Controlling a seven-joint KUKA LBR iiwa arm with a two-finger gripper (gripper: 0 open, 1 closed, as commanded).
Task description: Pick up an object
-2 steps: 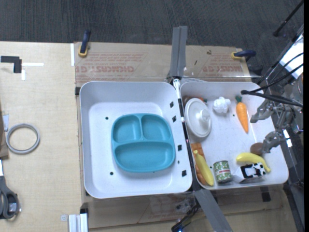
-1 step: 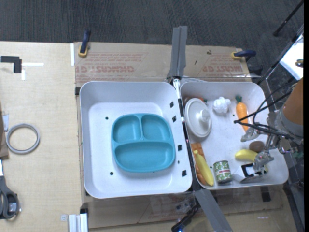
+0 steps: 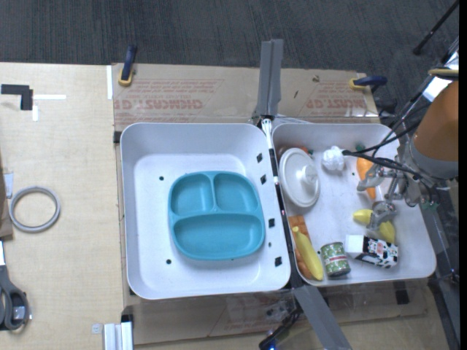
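The right bin [image 3: 408,272] holds several small objects: a white round lid [image 3: 300,177], a white crumpled ball [image 3: 333,159], an orange piece [image 3: 365,172], two yellow fruits [image 3: 363,216] [image 3: 387,231], a green can [image 3: 335,259], a yellow-orange banana [image 3: 306,250] and a black-and-white carton [image 3: 381,252]. My gripper [image 3: 383,208] hangs over the right side of this bin, just right of the upper yellow fruit and below the orange piece. I see nothing lifted off the bin floor.
The left bin [image 3: 131,195] carries a blue divided plate [image 3: 217,216]. A grey divider post [image 3: 270,79] stands between the bins at the back. On the wooden bench to the left lie a grey tape roll [image 3: 33,208] and scissors [image 3: 13,305]. Cables trail at the right.
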